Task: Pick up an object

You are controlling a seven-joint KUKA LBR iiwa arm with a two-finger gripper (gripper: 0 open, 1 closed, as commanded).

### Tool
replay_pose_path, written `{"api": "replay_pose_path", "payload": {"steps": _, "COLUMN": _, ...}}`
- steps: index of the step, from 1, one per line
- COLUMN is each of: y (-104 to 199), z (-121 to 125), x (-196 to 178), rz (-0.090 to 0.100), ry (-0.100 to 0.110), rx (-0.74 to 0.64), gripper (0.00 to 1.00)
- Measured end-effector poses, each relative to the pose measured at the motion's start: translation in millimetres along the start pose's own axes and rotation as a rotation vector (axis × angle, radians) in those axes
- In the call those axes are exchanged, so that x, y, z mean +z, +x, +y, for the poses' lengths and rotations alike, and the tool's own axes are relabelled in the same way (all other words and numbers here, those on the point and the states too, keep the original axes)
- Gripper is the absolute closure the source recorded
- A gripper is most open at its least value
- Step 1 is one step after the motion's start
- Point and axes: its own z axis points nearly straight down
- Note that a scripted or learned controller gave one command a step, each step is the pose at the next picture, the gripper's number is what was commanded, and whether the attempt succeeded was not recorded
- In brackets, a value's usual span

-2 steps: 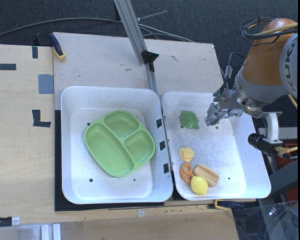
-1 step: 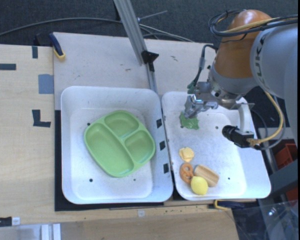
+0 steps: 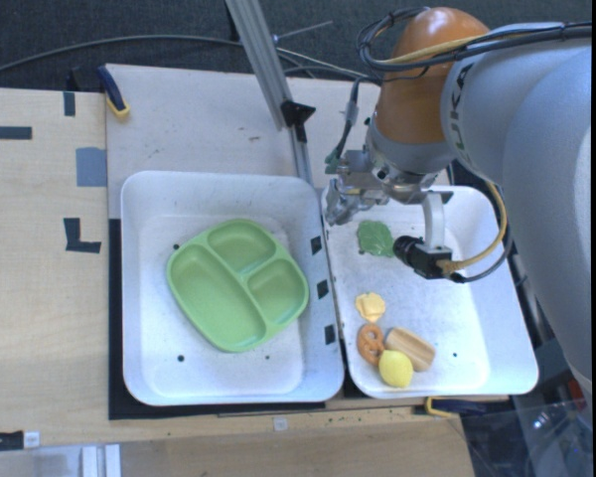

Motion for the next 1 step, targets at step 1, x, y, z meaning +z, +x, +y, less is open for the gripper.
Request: {"api": "replay_pose_path", "payload": {"steps": 1, "y": 47.0, "z": 17.7, "x": -7.4, "rz": 0.001, "ry": -0.002, "rx": 0.000, "gripper": 1.00}}
